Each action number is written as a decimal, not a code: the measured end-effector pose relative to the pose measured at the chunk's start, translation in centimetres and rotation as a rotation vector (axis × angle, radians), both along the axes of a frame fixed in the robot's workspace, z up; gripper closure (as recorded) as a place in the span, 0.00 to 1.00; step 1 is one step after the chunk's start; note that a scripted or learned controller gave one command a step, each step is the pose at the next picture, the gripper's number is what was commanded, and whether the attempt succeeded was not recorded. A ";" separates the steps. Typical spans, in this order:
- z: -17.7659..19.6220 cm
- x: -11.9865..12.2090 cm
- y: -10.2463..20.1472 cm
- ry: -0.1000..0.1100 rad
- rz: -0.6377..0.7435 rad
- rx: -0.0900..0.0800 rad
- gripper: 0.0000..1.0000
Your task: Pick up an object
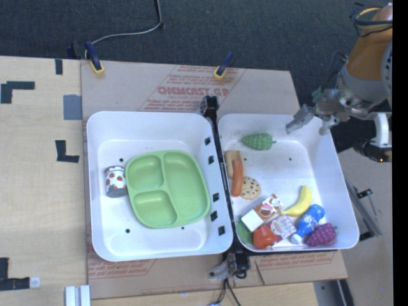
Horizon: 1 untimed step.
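Right now the grey two-finger gripper (310, 121) hangs above the upper right corner of the right shallow white bin (322, 146), with its two fingers spread apart and nothing between them. No object is chosen yet. The nearest candidate is the green bumpy toy vegetable (257, 141), lying alone near the top of this bin. Lower down, the yellow toy banana (299, 201), the blue bottle (308, 219), the purple toy grapes (321, 234) and the red toy fruit (264, 236) lie packed together, touching. I think a grasp there can fail, because the fingers may land on a neighbour or push the pile. The gripper is also near the bin wall, so a straight descent may hit the rim
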State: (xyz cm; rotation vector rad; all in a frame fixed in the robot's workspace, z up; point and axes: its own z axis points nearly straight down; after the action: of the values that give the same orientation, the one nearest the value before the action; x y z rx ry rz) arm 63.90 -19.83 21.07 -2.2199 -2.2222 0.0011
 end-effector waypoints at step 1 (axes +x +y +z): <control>-12.4 -5.6 -1.1 -0.003 0.000 -0.001 0.00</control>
State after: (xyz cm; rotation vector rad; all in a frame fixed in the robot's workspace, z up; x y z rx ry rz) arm 58.27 -20.88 8.67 -2.2222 -2.2238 -0.0009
